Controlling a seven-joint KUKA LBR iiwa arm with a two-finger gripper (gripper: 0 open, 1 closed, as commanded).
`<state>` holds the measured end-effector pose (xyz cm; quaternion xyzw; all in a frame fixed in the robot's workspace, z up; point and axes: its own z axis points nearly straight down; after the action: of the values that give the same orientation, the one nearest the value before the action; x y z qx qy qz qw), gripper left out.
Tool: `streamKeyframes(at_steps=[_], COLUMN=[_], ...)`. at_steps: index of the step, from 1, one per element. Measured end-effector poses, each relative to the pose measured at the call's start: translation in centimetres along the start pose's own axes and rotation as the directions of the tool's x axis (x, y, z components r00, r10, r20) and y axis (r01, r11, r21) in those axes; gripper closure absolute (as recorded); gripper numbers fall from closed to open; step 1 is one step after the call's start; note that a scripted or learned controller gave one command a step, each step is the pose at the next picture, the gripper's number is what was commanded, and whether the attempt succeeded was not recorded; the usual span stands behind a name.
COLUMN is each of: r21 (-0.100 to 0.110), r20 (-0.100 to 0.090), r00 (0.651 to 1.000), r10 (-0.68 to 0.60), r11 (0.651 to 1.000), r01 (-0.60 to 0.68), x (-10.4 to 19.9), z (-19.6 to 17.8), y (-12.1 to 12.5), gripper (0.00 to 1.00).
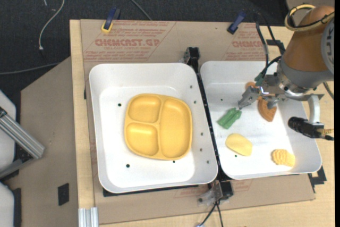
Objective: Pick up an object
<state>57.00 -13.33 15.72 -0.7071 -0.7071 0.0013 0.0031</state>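
Camera view has the gripper [255, 94] low in the right bin [223, 74], whether spread or shut I cannot tell; it should centre over the green piece [229, 118] before closing.

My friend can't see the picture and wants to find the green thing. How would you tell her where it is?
Find the two white bins side by side and go to the right bin, where the arm reaches in. Near that bin's left wall lies the green object, small, flat and tilted. It is the only green thing there; the pieces near it are yellow or orange.
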Motion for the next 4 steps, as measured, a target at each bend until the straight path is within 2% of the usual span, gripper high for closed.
streamKeyframes(at_steps=[1,2,3,4], r21=[0.000,-0.009,-0.017,-0.011], r20=[0.000,-0.002,-0.001,0.004], r00=[1.000,1.000,1.000,1.000], r10=[0.000,0.000,-0.001,-0.001], r11=[1.000,1.000,1.000,1.000], r01=[0.000,0.000,0.001,0.001], x=[0.3,0.4,0.4,0.1], z=[4.3,6.8,5.5,0.9], y=[0.2,0.5,0.7,1.3], gripper=[0.00,0.00,1.00,1.00])
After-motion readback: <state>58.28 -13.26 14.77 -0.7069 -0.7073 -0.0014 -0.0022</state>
